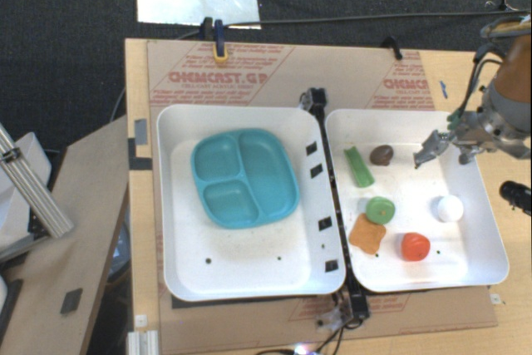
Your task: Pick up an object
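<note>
Overhead, the end effector (434, 147) hangs above the right bin (482, 216) — nothing gripped.

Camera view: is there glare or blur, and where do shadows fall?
Camera view: sharp overall, evenly lit; the white ball nearly washes out against the right bin; soft shadows lie along the left bin walls; the gripper looks slightly soft.

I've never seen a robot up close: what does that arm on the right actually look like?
The arm is a rounded grey body with an orange band near the top and thin dark cables along its side. It ends in a grey metal gripper with angular parts.
</note>
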Robot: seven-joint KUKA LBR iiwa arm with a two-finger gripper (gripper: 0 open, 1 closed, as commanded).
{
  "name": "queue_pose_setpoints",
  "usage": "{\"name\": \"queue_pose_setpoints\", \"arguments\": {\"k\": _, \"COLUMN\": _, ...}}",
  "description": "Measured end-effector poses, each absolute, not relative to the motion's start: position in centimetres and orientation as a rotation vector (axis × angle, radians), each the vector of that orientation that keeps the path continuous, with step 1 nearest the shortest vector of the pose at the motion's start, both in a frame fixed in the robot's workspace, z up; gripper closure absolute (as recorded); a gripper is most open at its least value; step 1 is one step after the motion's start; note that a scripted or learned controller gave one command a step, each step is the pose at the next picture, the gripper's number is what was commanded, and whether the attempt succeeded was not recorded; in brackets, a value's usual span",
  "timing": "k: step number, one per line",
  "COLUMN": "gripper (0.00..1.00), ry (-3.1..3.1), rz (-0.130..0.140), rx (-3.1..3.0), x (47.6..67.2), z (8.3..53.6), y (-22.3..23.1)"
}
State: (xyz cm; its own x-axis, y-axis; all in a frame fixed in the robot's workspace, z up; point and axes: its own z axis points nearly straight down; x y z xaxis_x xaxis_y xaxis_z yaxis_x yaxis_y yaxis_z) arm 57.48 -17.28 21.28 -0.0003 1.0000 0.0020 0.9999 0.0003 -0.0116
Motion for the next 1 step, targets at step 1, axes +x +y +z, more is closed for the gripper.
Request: {"name": "queue_pose_setpoints", "arguments": {"k": 1, "gripper": 0.0, "ry": -2.226, "rz": -0.001, "rx": -2.219, "x": 57.76, "z": 22.07, "y": -17.22}}
